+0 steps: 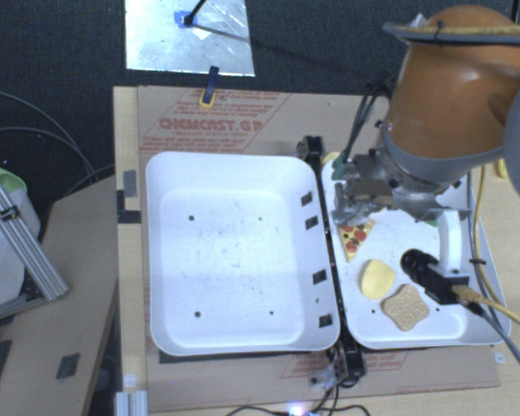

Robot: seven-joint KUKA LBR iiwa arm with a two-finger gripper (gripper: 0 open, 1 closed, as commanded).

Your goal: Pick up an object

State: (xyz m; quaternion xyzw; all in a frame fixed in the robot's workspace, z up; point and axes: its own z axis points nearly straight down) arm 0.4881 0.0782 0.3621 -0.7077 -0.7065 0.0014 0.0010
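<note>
While the gripper [351, 208], jaws hidden so their state cannot be told, hovers in the right bin [478, 326], approach step: pizza slice [355, 237] just below awaits descent and closing.

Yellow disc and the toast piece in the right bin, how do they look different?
The yellow disc is smooth, plain yellow and rounded; the toast is speckled tan-brown with a squarer outline. The disc lies nearer the pizza slice, the toast nearer the bin's front edge. Both lie flat in the right bin, similar in size.
</note>
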